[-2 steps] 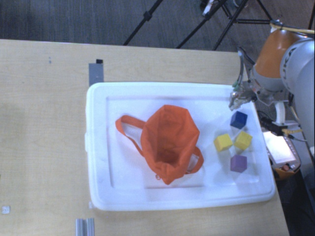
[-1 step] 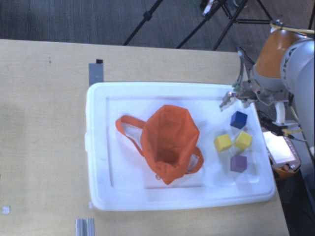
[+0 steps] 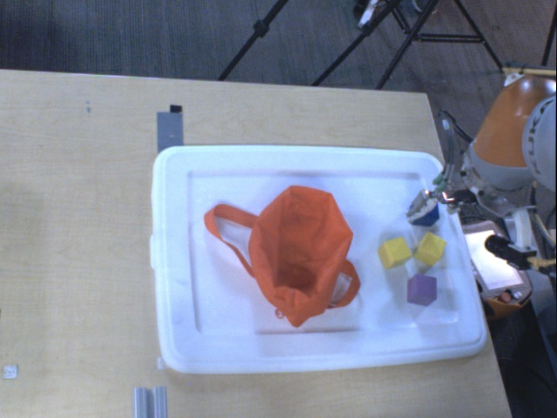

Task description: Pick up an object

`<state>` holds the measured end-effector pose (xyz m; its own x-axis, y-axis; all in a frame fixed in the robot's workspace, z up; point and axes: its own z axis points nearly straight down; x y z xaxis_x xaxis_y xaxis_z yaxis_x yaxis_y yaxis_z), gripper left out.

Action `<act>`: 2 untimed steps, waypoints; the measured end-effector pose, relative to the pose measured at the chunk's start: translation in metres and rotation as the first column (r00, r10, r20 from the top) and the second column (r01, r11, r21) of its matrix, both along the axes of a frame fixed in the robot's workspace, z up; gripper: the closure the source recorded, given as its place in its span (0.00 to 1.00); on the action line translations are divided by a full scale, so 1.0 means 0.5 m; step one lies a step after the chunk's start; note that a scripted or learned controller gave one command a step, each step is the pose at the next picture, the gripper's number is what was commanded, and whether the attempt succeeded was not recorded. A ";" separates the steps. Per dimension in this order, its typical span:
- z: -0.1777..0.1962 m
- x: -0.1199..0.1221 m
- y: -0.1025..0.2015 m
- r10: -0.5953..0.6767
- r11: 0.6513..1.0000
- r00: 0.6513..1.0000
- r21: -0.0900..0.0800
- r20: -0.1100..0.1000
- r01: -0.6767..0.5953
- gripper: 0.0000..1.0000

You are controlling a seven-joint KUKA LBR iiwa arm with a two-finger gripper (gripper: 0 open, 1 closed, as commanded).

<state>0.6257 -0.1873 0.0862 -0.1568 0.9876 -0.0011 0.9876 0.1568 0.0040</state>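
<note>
Gripper (image 3: 426, 207) hangs over the white bin's (image 3: 174, 233) right rim (jaw state indiscernible), near two yellow cubes (image 3: 394, 252) and an orange bag (image 3: 300, 251).

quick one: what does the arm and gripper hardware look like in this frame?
The arm is a rounded grey body with a broad orange band above the wrist. Darker grey and black metal parts with thin cables sit below it. The gripper is small, with metallic and blue parts, over the white bin's right edge.

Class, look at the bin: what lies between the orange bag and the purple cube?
In the camera view, one yellow cube lies between the orange bag and the purple cube; otherwise bare white bin floor.
</note>
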 end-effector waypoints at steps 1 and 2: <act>0.024 0.005 0.007 0.004 1.000 1.000 0.003 0.005 -0.004 1.00; 0.214 0.010 0.198 0.179 0.984 0.984 -0.001 0.004 -0.179 1.00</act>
